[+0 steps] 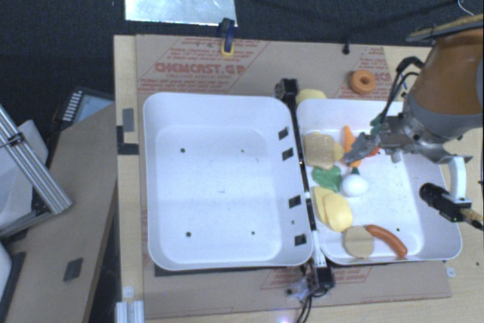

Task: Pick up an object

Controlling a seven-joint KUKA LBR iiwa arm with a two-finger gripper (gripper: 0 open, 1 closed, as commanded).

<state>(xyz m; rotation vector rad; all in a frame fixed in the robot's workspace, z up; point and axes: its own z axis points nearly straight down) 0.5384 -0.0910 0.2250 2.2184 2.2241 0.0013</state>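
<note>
The arm (446, 83) reaches in from the right over the right bin (435, 242), and its hand (361, 151) hangs low above the bin's upper middle. The dark fingertips sit right at an orange carrot (348, 138), and something orange shows between them, but I cannot tell whether the hand is closed on it or merely touching it.

The toy foods are crowded along the right bin's left side. A slice of bread (319, 150) lies just left of the carrot. Below it is a green leafy piece (328, 177), with a white egg (353, 185) touching its right edge. Further down lies a yellow piece (334, 209), then a tan round piece (358, 242) with a sausage (387, 239) just beside it near the bin's front wall. A yellow lemon (311, 96) rests at the bin's far left corner.

The left bin (219, 178) sits alongside. A doughnut (363, 82) lies on the surface (197, 64) behind the right bin.
</note>
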